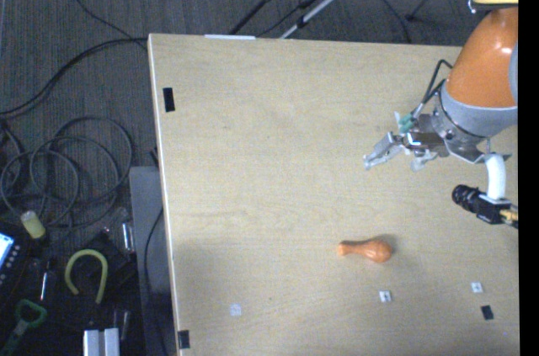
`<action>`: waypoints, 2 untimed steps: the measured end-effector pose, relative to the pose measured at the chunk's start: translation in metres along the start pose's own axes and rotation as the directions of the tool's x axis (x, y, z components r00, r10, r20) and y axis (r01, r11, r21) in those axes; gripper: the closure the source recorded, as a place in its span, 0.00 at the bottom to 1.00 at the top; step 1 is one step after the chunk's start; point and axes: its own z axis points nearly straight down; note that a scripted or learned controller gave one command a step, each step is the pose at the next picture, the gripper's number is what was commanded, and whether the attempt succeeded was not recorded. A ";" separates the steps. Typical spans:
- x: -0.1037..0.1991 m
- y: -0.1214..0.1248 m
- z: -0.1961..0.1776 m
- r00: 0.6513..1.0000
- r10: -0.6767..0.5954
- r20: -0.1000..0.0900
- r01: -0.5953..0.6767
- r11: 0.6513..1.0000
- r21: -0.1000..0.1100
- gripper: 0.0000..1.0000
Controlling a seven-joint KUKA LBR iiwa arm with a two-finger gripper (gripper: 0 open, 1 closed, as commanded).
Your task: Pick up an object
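Orange and pear-shaped, the small object [367, 250] lies on its side on the pale wooden bench top [278, 178], toward the near edge. We see the gripper [389, 152] well apart from it, farther back and slightly right, hovering over bare wood. Its metal fingers [376, 155] look slightly spread, and we see nothing between them.

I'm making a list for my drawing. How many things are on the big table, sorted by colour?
Orange: 1, the pear-shaped toy
White: 3, small square markers
Black: 3, small tape marks
Total: 7
The gripper hangs above the table, apart from the toy.
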 end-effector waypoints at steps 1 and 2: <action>-0.070 0.086 0.074 0.999 -0.038 0.007 0.038 0.999 0.002 0.00; -0.073 0.114 0.133 0.991 -0.132 0.009 0.132 0.991 0.000 0.00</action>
